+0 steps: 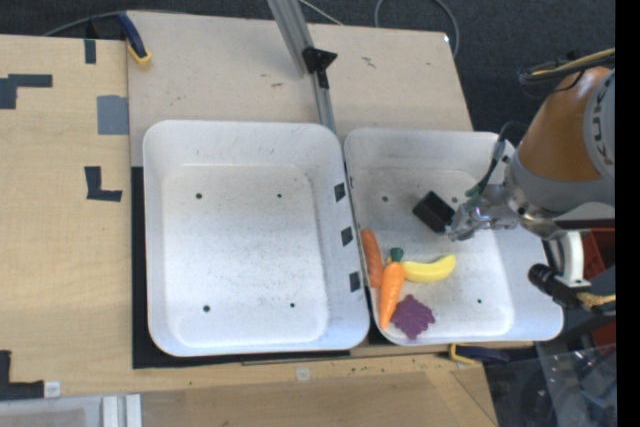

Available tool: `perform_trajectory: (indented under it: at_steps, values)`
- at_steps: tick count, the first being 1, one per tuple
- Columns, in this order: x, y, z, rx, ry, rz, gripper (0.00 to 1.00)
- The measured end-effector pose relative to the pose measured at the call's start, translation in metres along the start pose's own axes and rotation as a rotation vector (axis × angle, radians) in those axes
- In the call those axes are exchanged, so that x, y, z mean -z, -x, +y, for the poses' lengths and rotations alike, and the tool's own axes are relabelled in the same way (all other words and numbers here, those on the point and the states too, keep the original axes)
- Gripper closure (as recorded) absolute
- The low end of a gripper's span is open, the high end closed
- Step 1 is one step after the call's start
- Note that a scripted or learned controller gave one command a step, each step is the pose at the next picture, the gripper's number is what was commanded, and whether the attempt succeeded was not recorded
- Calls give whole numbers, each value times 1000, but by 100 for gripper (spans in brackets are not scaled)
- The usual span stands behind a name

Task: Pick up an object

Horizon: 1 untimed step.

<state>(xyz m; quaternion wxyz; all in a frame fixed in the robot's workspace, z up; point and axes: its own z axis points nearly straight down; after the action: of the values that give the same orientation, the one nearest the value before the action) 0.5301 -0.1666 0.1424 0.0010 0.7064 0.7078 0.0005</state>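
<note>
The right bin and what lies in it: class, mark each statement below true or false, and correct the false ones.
1. The banana lies in the right bin. True.
2. The purple toy sits at the bin's far edge. False: it lies at the near edge.
3. The carrot lies beside the banana. True.
4. The gripper hangs over the left bin. False: it is over the right bin, by the black block.
</note>
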Motion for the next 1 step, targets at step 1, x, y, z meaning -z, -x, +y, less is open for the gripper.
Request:
perform_trajectory:
  at_steps: [1]
  values:
    - [45,-4,-6,0,0,0,100]
